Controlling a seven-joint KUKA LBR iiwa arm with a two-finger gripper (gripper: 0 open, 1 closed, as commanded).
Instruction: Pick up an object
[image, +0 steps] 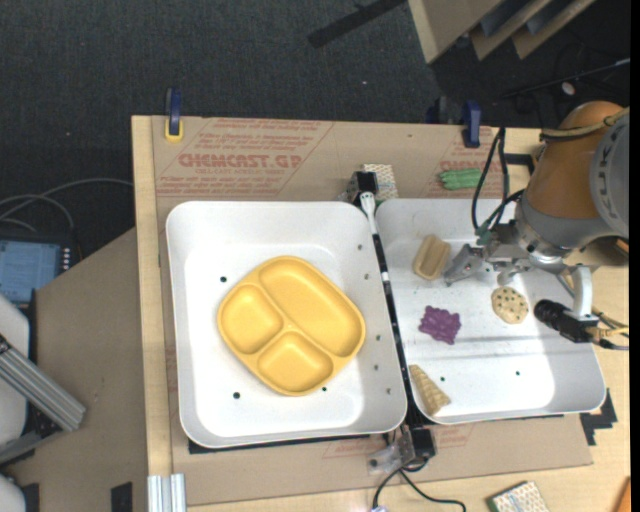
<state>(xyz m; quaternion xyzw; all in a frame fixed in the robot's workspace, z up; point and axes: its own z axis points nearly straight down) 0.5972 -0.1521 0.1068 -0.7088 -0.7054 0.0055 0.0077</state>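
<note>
Yellow plastic tray (290, 324), three compartments, sits in the left bin (200, 400); nothing in its compartments that I can see.

Right bin (560, 385) holds the loose stuff: tan block (431, 257) near the upper left, purple cluster (439, 323) mid-bin, round speckled cookie-looking piece (509, 304) to its right, tan wedge (429, 389) down at the lower-left rim. Green item (460, 180) lies outside, on the bench above the right bin.

Gripper (462, 270) is over the right bin, reaching in from the right, tips pointing left toward the tan block. Whether it's gripping, spread or closed I can't tell from here; metal parts blur together. Nothing visibly between them, so I wouldn't call anything held.

Key relation: tan block is just beside the tips, up and to the left, apparently apart from them. Its long axis runs roughly top-to-bottom in view, slightly tilted, so about crosswise to the approach. My read: it's the nearest candidate. Cookie piece is also close, below and to the right of the tips, partly under the wrist. Purple cluster is below the tips, a bit further off.

Judgement: pick not made yet. Risk is nudging the block toward the divider between bins rather than straddling it.
</note>
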